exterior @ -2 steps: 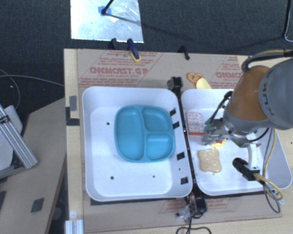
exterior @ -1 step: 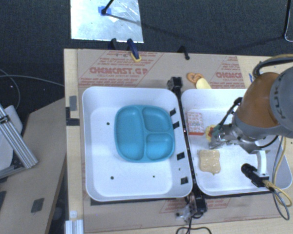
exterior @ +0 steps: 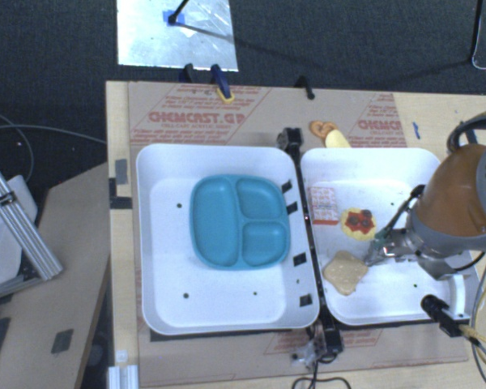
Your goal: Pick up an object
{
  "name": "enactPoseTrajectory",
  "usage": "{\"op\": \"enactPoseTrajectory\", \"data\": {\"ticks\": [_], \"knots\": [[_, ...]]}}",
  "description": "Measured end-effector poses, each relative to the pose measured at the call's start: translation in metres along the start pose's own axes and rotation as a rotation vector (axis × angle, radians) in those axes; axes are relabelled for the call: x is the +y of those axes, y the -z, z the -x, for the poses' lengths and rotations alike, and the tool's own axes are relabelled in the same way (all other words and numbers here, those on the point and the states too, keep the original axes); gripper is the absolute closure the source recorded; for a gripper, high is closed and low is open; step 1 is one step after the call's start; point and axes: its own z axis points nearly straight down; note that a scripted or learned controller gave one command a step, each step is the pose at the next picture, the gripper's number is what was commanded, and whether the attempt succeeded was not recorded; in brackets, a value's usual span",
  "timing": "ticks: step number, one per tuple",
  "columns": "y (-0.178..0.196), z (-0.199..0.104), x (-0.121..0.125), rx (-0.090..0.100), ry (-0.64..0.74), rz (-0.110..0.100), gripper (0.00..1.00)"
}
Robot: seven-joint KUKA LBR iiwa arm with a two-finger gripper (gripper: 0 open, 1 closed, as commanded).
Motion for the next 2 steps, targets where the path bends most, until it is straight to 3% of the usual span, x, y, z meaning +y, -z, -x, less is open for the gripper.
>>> {"op": "enactPoseTrajectory", "data": {"ticks": [1, 2], "knots": [[-0.004, -0.048, 0.068, -0.002, 0.003, -0.012, 0.0], [0.006, -0.049, 0.068, 0.002, 0.002, -0.009, 1.0]]}}
